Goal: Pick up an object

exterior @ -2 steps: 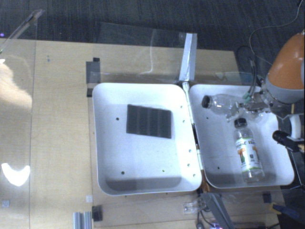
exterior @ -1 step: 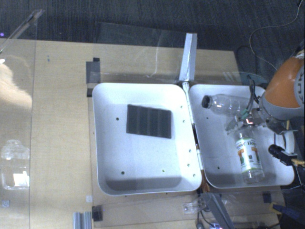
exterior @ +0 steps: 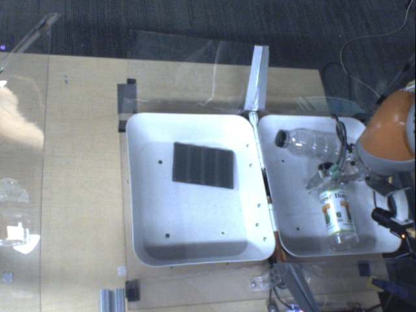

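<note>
Two shallow white bins sit side by side on a pale wooden bench point(exterior: 71, 194), with dark carpet beyond its far edge. A clear panel stands over the bench's left part and catches glare, and a thin metal post point(exterior: 257, 83) rises at the seam where the bins meet. Cables trail off the bench at the near right corner.

The gripper point(exterior: 333, 172) hangs over the right bin point(exterior: 289, 239), below the arm's orange band point(exterior: 390, 132); whether it is parted or closed cannot be told from this angle, and nothing is plainly seen between its tips.

Two clear plastic bottles lie in that bin. One bottle point(exterior: 302, 142) lies on its side just up and to the left of the gripper, its dark cap pointing toward the bin seam. The other, a labelled bottle point(exterior: 338, 216), lies just below the gripper, with its neck end close under it and its base toward the bin's near edge.

One dark ribbed mat point(exterior: 203, 166) lies flat in the left bin point(exterior: 149, 239), well to the left of the gripper.
</note>
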Tool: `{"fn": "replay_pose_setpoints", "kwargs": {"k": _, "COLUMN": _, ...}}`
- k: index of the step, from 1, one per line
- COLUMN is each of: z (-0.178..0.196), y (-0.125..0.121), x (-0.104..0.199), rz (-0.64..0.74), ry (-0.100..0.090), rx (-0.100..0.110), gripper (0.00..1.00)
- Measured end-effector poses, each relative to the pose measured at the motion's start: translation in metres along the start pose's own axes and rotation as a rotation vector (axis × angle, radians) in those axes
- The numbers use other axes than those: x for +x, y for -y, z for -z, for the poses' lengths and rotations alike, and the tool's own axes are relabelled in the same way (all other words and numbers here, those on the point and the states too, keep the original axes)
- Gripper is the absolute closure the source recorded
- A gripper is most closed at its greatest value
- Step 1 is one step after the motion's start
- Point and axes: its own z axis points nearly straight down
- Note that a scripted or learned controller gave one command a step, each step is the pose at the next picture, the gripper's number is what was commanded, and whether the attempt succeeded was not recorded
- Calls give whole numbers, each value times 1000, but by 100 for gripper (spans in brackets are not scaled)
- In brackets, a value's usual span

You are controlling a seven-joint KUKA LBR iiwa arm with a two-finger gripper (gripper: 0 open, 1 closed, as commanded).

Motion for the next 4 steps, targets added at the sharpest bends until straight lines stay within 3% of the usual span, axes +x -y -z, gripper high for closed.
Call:
{"fn": "replay_pose_setpoints", "kwargs": {"k": 1, "z": -6, "y": -65, "x": 19, "rz": -19, "ry": -11, "rx": 19, "gripper": 0}}
{"fn": "replay_pose_setpoints", "kwargs": {"k": 2, "z": -6, "y": -73, "x": 47, "rz": -318, "ry": -8, "rx": 22, "gripper": 0}}
{"fn": "replay_pose_setpoints", "kwargs": {"k": 3, "z": -4, "y": -32, "x": 35, "rz": -155, "ry": -9, "rx": 19, "gripper": 0}}
{"fn": "replay_pose_setpoints", "kwargs": {"k": 4, "z": 4, "y": -1, "x": 32, "rz": -62, "ry": 5, "rx": -13, "gripper": 0}}
